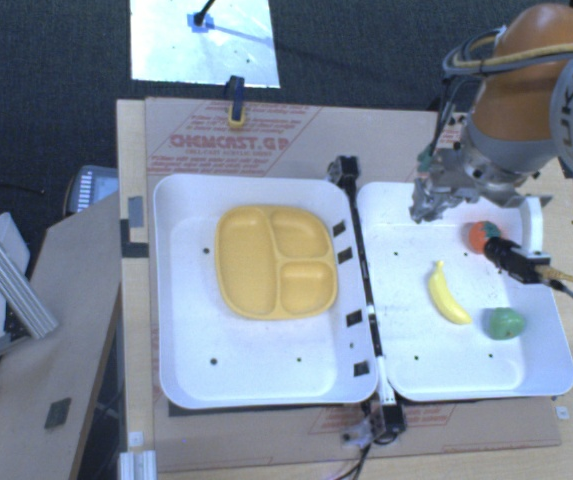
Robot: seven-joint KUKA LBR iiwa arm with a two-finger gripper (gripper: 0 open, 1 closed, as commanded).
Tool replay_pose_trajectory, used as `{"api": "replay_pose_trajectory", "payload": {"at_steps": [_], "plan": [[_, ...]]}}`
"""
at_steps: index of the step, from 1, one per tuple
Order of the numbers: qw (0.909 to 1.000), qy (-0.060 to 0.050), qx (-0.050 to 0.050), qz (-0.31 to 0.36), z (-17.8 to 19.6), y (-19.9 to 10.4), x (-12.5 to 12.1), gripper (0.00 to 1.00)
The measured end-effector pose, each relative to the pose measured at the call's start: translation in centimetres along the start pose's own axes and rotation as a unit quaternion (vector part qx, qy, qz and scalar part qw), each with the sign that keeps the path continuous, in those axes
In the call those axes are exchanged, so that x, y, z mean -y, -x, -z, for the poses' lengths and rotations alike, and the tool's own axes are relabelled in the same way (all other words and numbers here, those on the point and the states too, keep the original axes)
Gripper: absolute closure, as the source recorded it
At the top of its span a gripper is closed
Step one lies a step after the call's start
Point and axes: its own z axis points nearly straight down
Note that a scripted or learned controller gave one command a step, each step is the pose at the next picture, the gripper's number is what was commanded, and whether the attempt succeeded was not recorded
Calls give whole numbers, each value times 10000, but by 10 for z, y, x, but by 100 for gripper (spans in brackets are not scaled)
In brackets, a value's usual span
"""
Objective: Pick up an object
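A yellow banana [448, 295] lies in the middle of the right bin [406, 368]. To its right, near the bin's right wall, sits a green rounded object [506, 322]. Further back is an orange-red object [480, 234], partly hidden by the robot's hardware. My gripper [429, 208] hangs over the back left part of the right bin, well behind the banana and left of the orange-red object. Nothing shows in its grasp.
The left bin [186, 368] holds a yellow divided plate [274, 261] at its middle. A black strip [358, 268] runs between the two bins. The grey and orange arm [531, 78] looms over the right bin's back right corner.
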Motion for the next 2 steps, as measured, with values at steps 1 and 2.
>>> {"api": "replay_pose_trajectory", "payload": {"at_steps": [1, 2], "plan": [[10000, 3, -3, 5, -12, -54, 4, 100], [10000, -1, -3, 4, -11, -104, 20, 100]]}}
